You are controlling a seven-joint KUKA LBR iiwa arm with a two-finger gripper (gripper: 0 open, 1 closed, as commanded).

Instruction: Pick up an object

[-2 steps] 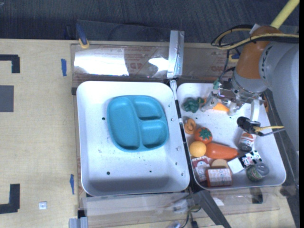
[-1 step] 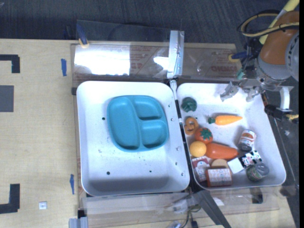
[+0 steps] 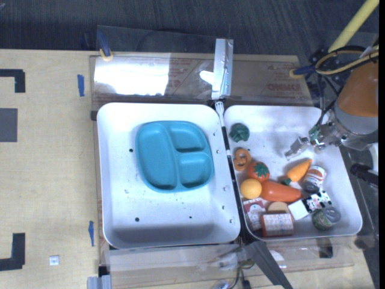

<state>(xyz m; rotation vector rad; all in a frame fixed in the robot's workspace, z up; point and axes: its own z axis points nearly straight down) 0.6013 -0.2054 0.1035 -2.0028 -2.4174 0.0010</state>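
Observation:
My gripper (image 3: 299, 144) hangs over the upper right part of the right bin (image 3: 271, 120), just above the toy pile. Directly below it lies an orange and yellow toy (image 3: 299, 170), beside a small can (image 3: 314, 176). A long orange carrot (image 3: 280, 191), a yellow lemon (image 3: 251, 188), a red tomato (image 3: 260, 171) and an orange pumpkin-like toy (image 3: 242, 158) crowd the bin's middle. A dark green toy (image 3: 239, 132) sits apart near the top left. A printed box (image 3: 277, 223) and a grey-green round thing (image 3: 325, 218) lie at the front.
The left bin (image 3: 114, 191) holds a blue divided plate (image 3: 175, 155). The arm's orange band (image 3: 360, 95) and grey wrist stand over the right bin's far right rim. Yellow and blue cables (image 3: 337, 59) run behind it. The right bin's floor above the pile is bare.

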